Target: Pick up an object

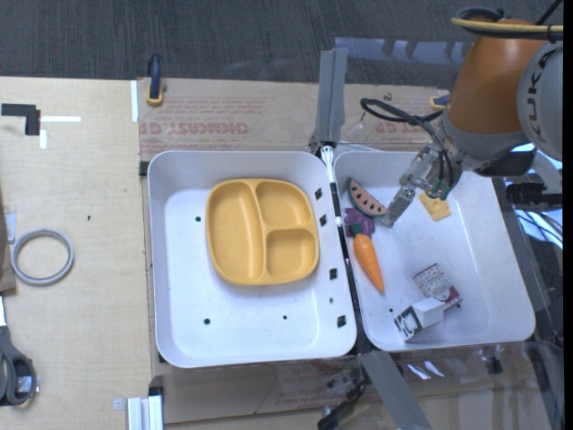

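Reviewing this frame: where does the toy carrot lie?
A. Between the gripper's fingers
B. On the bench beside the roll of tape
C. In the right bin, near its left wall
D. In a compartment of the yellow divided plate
C: the toy carrot lies on the floor of the right bin, close to the wall it shares with the left bin, below the watermelon slice.

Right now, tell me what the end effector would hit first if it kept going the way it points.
Probably the bare floor of the right bin, just short of the carrot. The end effector points down-left, but depth is hard to judge from above.
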You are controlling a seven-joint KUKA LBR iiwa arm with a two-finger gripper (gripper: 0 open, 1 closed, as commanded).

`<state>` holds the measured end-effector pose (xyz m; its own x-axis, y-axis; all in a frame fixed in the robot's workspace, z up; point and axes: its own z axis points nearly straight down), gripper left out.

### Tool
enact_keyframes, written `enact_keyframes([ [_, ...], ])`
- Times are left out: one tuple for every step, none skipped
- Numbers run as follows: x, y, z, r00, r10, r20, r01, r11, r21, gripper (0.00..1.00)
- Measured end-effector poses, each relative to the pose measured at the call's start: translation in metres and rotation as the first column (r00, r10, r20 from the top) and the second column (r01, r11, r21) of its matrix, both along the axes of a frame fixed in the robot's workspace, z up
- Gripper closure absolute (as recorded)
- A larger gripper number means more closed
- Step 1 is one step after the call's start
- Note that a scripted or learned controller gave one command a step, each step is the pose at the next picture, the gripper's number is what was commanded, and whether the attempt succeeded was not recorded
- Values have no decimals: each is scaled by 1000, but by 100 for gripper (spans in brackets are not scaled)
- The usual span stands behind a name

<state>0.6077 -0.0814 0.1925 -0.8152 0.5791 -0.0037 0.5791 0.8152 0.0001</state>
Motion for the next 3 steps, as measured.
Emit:
enact_keyframes([
  [25, -74, -62, 962, -272, -1, 272, 962, 0, 0],
  [0, -108, -100, 921, -389, -1, 389, 921, 0, 0],
  [39, -138, -99, 828, -561, 0, 561, 828, 4, 0],
])
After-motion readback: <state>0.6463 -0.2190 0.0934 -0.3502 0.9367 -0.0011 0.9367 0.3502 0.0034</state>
